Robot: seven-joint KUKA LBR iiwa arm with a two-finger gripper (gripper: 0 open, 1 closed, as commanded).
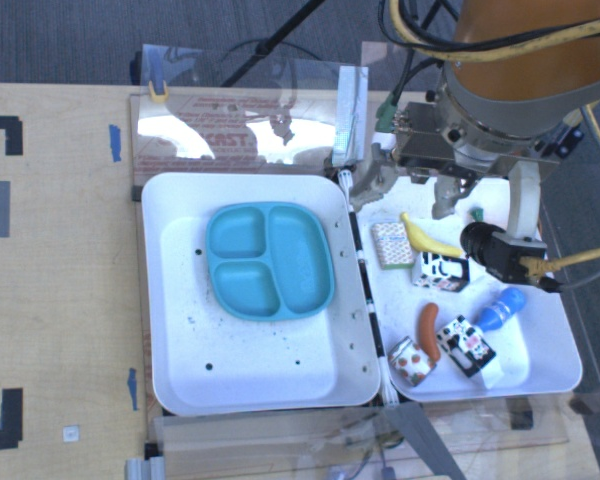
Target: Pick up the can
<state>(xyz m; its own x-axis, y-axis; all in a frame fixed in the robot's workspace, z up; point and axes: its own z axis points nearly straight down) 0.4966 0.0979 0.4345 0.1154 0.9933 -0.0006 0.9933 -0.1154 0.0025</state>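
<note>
The can, small with a white and brown label, lies at the front left corner of the right bin, beside a red sausage. My gripper hangs over the back of the right bin, well behind the can. Its two fingers stand apart, open, with nothing between them.
The right bin also holds a banana, a patterned tan packet, a black-and-white carton, a blue bottle and a cow-print box. A blue divided plate lies in the left bin. A clear panel stands behind the bins.
</note>
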